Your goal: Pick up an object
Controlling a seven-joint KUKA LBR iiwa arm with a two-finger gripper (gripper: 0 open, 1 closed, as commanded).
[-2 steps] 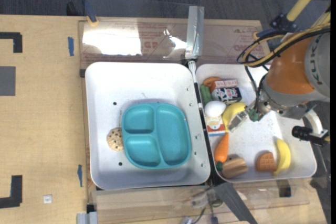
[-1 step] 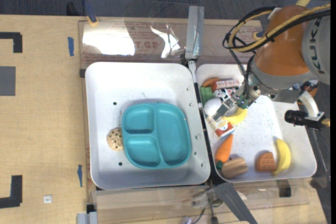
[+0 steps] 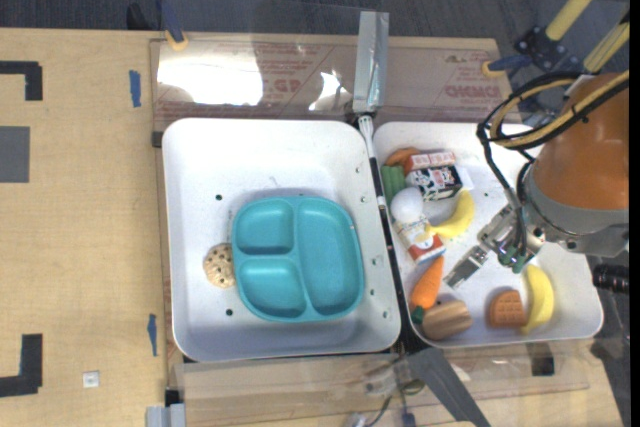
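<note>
My gripper (image 3: 476, 255) hangs over the right bin (image 3: 575, 330), above bare floor in its middle, open with nothing between its fingers. Just left of it lies an orange carrot (image 3: 427, 283). Above it curves a yellow banana (image 3: 458, 215). A second banana (image 3: 540, 297) and an orange waffle-like piece (image 3: 506, 307) lie below right. A brown bread roll (image 3: 446, 318) sits at the front. A white egg (image 3: 407, 206), a cow-patterned carton (image 3: 437, 179) and a small red-and-white bottle (image 3: 420, 237) crowd the bin's left side.
The left bin (image 3: 200, 155) holds a teal divided plate (image 3: 297, 257) and a cookie (image 3: 218, 265) beside it. A ridge (image 3: 378, 215) separates the bins. The arm's orange band (image 3: 590, 155) and cables (image 3: 520, 115) hang over the right bin's far right.
</note>
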